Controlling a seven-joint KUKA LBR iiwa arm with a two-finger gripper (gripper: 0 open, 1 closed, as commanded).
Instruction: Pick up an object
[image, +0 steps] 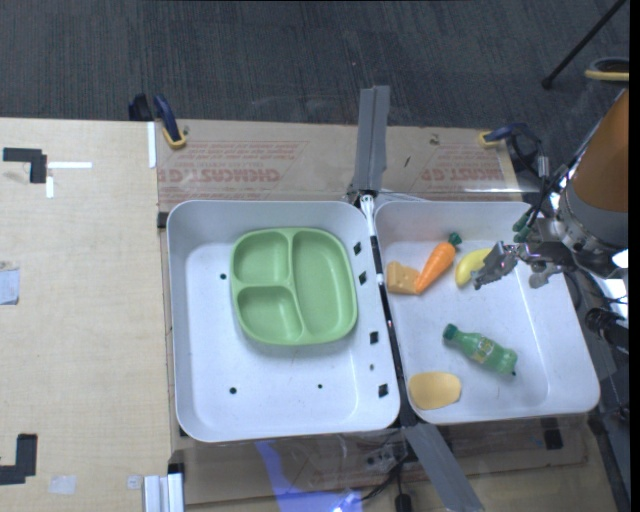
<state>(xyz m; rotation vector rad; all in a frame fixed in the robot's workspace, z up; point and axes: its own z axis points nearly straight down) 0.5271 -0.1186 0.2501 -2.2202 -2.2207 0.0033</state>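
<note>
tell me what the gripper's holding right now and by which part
Nothing that can be seen. The gripper hangs over the right bin beside the yellow banana-like toy, with no object between its fingers; whether it touches the toy cannot be told.

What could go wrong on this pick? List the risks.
1. The carrot, the orange wedge and the yellow piece lie bunched together, so the hand, just beside the yellow piece, may nudge or catch the wrong one.
2. The green bottle lies on its side and could roll if bumped.
3. The hand is low near the right bin's back wall, so it could clip the rim.
</note>
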